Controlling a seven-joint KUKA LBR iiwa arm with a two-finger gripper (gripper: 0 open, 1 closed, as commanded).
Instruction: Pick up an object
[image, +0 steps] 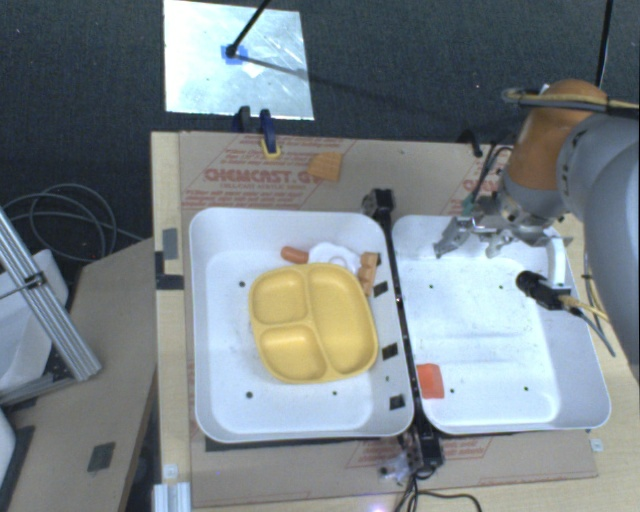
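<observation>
My gripper hangs over the far edge of the right bin, its two fingers spread apart with nothing between them. An orange-red block lies near the front left corner of that bin, well away from the gripper. In the left bin a yellow divided plate sits in the middle. Behind it lie a small orange sausage-shaped piece, a white object and a tan piece by the bin's right wall.
A black strip with clips runs between the two bins. A tan block rests on the cardboard behind the left bin, near a yellow clamp. The grey arm reaches in from the right.
</observation>
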